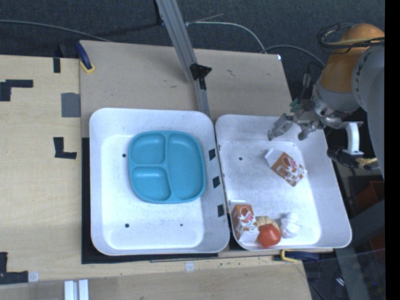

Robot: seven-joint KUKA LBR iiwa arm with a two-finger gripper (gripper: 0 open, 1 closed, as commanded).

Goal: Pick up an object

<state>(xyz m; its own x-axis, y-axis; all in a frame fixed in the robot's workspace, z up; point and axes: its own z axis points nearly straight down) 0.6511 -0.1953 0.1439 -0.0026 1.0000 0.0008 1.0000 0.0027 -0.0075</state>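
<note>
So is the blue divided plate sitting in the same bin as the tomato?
No, the blue divided plate lies in the left bin, while the tomato sits in the right bin near its front edge.

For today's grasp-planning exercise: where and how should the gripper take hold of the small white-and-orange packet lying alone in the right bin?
The packet lies flat and tilted on the right bin, apart from the corner clutter with the tomato. Probably best come straight down from above, where the gripper hovers nearby, with jaws across its narrower width at the middle; its flat, free sides suggest that.
</note>
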